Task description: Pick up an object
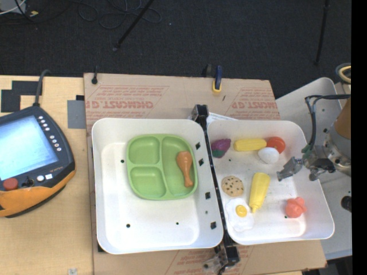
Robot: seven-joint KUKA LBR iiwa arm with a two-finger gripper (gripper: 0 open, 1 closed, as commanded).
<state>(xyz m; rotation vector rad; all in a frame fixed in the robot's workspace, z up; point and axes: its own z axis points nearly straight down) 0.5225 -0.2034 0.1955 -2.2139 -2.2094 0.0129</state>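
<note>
Two-finger grey gripper (300, 171) over the right edge of the shallow white right bin (319, 222), fingers (287, 172) spread, nothing between them. Nearest to the fingers: white egg-shaped toy (268, 154) up-left, touching a red round toy (276, 144); yellow plastic bottle (258, 191) to the left; small red strawberry-like toy (295, 208) below, apart from the fingers. Further left: yellow corn-like piece (249, 145), purple toy (220, 146), round brown cookie (232, 185), fried egg toy (240, 212). In the left white bin (109, 222): green divided plastic tray (149, 176) bearing a brown drumstick (185, 166).
</note>
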